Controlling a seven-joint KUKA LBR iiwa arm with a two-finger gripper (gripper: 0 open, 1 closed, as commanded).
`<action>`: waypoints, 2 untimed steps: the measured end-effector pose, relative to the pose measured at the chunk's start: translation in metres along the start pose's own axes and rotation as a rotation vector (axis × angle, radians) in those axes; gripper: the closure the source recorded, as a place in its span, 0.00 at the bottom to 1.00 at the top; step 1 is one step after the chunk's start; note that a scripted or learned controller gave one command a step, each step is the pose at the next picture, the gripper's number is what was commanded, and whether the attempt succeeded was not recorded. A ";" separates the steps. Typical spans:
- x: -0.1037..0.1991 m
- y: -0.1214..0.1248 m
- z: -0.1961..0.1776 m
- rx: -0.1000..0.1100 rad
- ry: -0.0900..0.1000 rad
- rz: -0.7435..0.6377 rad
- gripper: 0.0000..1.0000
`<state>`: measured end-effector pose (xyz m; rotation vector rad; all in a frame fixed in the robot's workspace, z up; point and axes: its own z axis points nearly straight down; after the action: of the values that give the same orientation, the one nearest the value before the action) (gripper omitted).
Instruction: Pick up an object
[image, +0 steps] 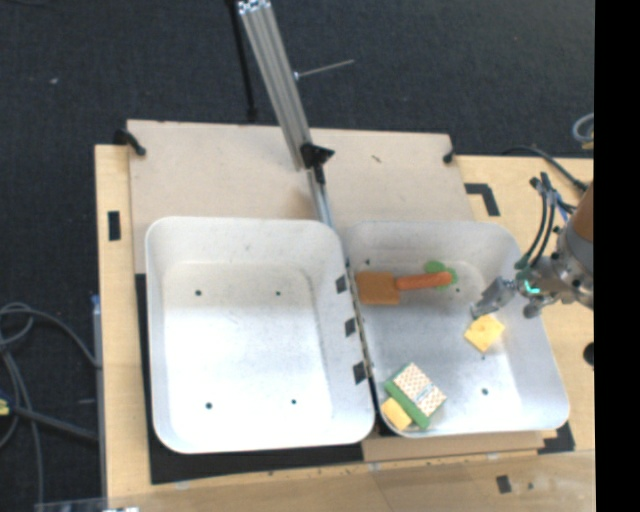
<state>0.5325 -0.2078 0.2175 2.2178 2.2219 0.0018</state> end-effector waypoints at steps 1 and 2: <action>0.005 -0.002 0.062 0.007 0.001 0.002 0.00; 0.004 -0.003 0.114 0.005 0.000 0.004 0.00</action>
<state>0.5300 -0.2038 0.1040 2.2247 2.2199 -0.0042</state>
